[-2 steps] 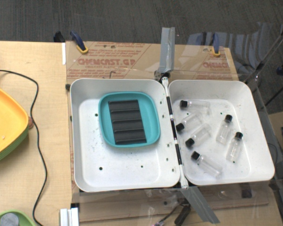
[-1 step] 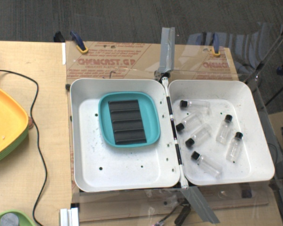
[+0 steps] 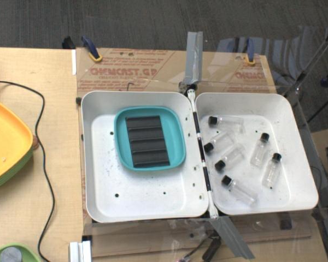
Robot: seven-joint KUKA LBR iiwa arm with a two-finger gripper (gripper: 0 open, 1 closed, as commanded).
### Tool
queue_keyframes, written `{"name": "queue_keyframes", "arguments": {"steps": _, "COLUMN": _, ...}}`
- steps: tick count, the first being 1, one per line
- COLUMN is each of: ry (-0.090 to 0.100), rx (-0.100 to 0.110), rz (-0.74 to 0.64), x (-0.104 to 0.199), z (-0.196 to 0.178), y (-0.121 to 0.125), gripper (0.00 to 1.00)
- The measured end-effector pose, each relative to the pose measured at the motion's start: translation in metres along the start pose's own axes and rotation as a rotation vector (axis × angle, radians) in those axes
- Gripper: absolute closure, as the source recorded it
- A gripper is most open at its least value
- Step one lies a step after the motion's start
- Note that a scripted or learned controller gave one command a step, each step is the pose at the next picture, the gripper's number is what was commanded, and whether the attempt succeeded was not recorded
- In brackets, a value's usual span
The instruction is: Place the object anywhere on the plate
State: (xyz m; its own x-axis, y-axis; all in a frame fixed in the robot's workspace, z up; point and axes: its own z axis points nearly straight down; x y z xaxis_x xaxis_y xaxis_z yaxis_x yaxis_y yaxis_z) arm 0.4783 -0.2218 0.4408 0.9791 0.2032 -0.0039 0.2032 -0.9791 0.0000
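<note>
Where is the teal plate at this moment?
In the camera view, the teal plate lies in the left bin, toward its far right part, close to the divider from the right bin holding the vials.

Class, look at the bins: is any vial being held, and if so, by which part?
Nothing is held. All six vials lie loose in the right bin; the teal plate sits in the left bin.

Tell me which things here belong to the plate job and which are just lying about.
For the job:
teal plate in the left bin
six clear vials with black caps in the right bin

Lying about:
yellow dishes at the left edge
black cable
blue clamps
cardboard behind the bins
</note>
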Motion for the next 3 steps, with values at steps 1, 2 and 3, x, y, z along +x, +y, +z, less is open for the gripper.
{"name": "queue_keyframes", "arguments": {"steps": 1, "ry": 0.0, "rx": 0.0, "rz": 0.0, "x": 0.0001, "z": 0.0001, "y": -0.0001, "gripper": 0.0}}
{"name": "queue_keyframes", "arguments": {"steps": 2, "ry": 0.0, "rx": 0.0, "rz": 0.0, "x": 0.0001, "z": 0.0002, "y": -0.0001, "gripper": 0.0}}
{"name": "queue_keyframes", "arguments": {"steps": 3, "ry": -0.001, "rx": 0.0, "rz": 0.0, "x": 0.0001, "z": 0.0002, "y": -0.0001, "gripper": 0.0}}
